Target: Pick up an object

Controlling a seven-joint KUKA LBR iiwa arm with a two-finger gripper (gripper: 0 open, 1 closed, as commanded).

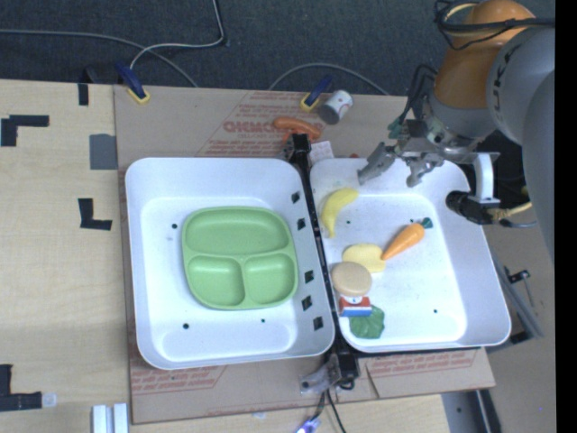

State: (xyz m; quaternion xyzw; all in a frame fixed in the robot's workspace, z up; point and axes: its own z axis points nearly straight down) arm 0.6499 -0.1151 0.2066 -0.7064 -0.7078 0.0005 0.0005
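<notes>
My gripper (395, 168) hangs over the back edge of the right bin (469, 318), fingers spread open with nothing between them. Below and left of it lies a yellow banana (335, 207). An orange carrot (404, 238) with a green top lies near the bin's middle, beside a pale yellow round piece (362, 257). Toward the front sits a toy figure with a tan cap (352, 282) over a red and blue body, next to a green leafy piece (367, 323).
The left bin (153, 242) holds a green divided plate (240, 256). An orange item (297, 125) and a grey cylinder (334, 106) lie on the cardboard behind the bins. Cables run across the dark floor at the back.
</notes>
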